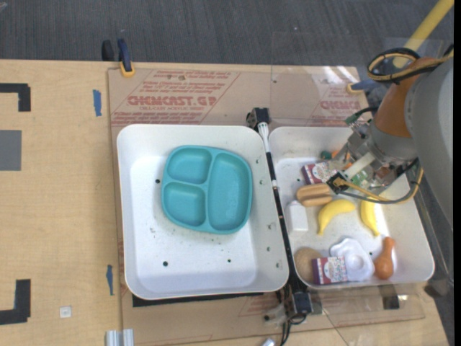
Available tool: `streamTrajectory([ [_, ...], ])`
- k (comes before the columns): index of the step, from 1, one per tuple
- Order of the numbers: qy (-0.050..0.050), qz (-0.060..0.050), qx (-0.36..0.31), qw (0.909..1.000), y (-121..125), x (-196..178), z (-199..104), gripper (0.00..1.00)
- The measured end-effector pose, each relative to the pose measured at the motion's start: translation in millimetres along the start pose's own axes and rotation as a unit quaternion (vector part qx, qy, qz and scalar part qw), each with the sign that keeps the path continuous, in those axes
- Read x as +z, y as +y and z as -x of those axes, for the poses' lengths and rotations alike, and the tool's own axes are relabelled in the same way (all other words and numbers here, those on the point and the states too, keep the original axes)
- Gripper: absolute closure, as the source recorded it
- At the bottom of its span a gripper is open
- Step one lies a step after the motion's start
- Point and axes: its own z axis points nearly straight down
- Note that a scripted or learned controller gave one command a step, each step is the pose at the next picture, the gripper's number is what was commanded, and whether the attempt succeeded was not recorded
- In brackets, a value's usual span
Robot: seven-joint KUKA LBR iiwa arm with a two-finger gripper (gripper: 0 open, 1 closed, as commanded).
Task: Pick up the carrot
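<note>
In the far part of the right white bin [414, 236], the small orange carrot with a green top [333, 153] lies just left of the gripper [351, 170]. Nobody can tell if the gripper is open or closed.

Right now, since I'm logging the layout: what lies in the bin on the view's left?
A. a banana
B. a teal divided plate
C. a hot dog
B: the teal divided plate sits in that left bin, while the banana and the hot dog lie in the other bin.
</note>
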Motion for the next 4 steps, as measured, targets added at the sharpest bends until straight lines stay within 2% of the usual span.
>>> streamTrajectory([
  [1, -0.028, -0.037, 0.125, 0.9910, 29, 4, -34, 0.00],
  [2, -0.025, -0.038, 0.121, 0.9917, 27, -5, -39, 1.00],
  [3, -0.042, -0.045, 0.124, 0.9903, 29, -4, -28, 0.00],
  [4, -0.010, 0.002, 0.013, 0.9999, 12, -269, 39, 0.00],
])
